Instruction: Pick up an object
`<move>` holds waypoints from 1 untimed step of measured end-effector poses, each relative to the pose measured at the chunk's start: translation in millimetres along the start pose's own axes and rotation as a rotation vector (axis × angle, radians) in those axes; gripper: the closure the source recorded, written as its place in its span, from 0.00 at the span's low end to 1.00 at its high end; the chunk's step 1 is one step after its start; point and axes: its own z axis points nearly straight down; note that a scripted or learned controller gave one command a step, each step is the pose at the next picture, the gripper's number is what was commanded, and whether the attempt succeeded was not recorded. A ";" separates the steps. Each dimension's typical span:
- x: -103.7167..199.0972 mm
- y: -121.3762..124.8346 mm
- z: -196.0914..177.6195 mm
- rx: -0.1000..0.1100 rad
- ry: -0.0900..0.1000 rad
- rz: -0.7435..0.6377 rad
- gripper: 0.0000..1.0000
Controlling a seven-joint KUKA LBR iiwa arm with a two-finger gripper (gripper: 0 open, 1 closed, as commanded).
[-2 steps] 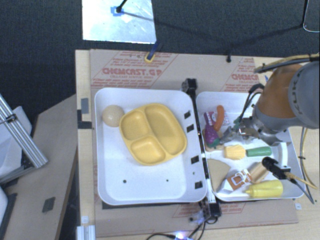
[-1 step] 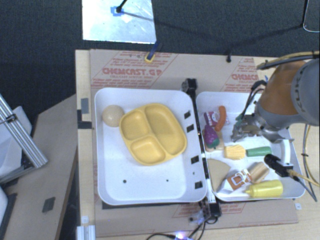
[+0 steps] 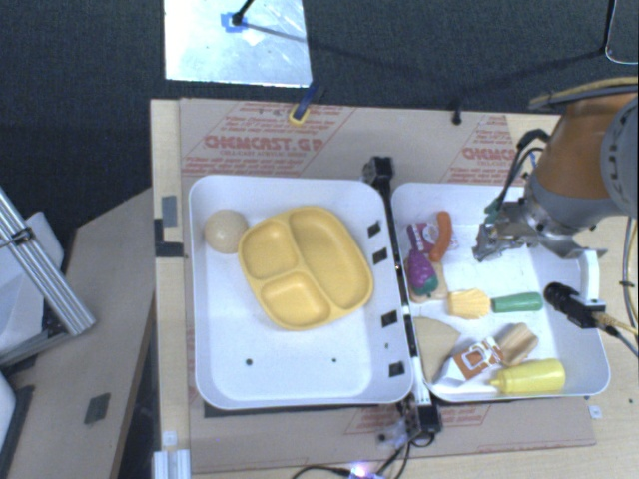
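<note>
Gripper (image 3: 496, 239) hovers over far part of right bin (image 3: 597, 362), jaws' state unclear; toys clustered left and near for picking: carrot (image 3: 442, 232), eggplant (image 3: 420, 267), mustard bottle (image 3: 526, 375).

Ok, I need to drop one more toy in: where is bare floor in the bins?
Left bin: bare strip in front of the yellow divided tray. Right bin is crowded: mustard bottle, brush, eggplant, gripper.
</note>
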 end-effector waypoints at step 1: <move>2.8 11.5 -58.1 -0.001 0.000 -0.001 1.00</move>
